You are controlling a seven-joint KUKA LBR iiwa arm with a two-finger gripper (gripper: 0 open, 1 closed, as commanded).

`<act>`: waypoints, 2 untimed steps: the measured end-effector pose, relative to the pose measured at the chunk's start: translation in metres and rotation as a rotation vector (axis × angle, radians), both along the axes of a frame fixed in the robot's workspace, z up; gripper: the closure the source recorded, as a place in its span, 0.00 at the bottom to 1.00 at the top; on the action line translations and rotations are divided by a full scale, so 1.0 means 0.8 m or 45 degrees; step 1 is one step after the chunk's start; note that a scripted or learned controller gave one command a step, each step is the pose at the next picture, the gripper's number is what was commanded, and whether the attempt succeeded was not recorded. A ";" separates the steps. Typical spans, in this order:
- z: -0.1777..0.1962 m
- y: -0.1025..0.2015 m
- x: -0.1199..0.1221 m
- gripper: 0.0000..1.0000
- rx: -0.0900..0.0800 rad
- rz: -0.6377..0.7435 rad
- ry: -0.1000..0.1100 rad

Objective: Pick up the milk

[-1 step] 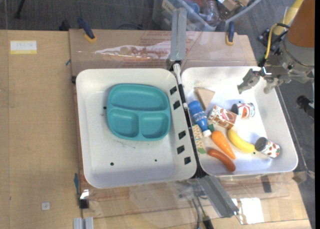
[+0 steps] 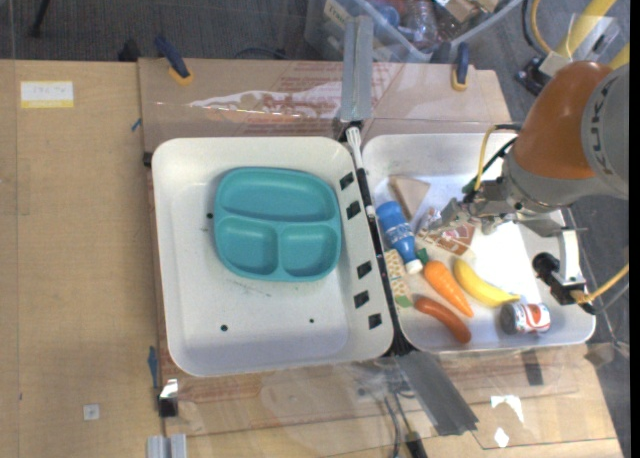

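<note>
Closest to the camera, a grey strip (image 2: 437, 401) lies across the near edge of the wooden bench (image 2: 70, 246), just below the gap between the two bins. Behind it, the right bin (image 2: 470, 144) holds a cluster of things along its near side: a red pepper (image 2: 444, 317), an orange carrot (image 2: 447, 287) touching it on the far side, a yellow banana (image 2: 484, 284) just beside the carrot, and a red-and-white can (image 2: 526, 318) lying on its side near the bin's right corner.

The milk (image 2: 397, 234) (a small white bottle with a blue cap and blue label) lies on its side against the right bin's left wall, its cap pointing away from the camera and its base near the carrot's top. A brown-and-red packet (image 2: 457, 239) rests between the milk and the banana, and a tan wedge-shaped carton (image 2: 410, 193) sits further back.

The gripper (image 2: 455, 214) hangs over the far edge of the packet, to the right of the milk and apart from it; whether it is released or clenched cannot be told from this angle. The arm's orange band (image 2: 558, 118) rises behind it.

The left bin (image 2: 165, 246) carries a teal divided plate (image 2: 277, 223). A clear tub (image 2: 430, 1) of clutter stands beyond the bench
</note>
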State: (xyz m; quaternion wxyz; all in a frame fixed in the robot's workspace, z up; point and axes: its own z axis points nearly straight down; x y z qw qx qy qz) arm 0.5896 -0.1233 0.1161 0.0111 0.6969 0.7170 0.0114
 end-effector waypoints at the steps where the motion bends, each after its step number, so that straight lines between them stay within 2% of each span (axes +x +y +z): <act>1: -0.031 -0.002 -0.043 0.00 -0.002 0.056 0.021; 2: -0.031 0.030 -0.086 0.00 -0.004 0.000 0.020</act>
